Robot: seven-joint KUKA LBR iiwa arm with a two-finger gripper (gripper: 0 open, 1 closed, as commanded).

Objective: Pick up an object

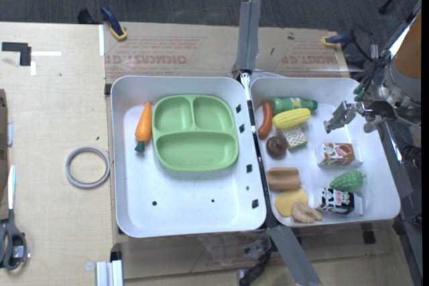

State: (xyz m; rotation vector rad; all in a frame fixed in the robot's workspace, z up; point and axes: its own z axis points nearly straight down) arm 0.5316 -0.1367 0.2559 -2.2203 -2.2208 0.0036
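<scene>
My gripper (352, 122) hangs over the right bin (382, 164), near its far right side, open with nothing between its fingers. Just below it in the view lies a red and white carton (336, 153). The same bin holds a green bottle (293, 104), a corn cob (291, 118), a red sausage (266, 118), a hot dog (283, 177), a green bumpy fruit (346, 180) and a cow-print carton (337, 200). In the left bin (194, 211) sit a green divided plate (196, 132) and a carrot (143, 124).
A metal divider (248, 43) runs between the bins at the back. On the bench to the left lie a tape ring (88, 167) and scissors (12, 238). Blue and yellow clamps (114, 22) hold the cardboard behind the bins.
</scene>
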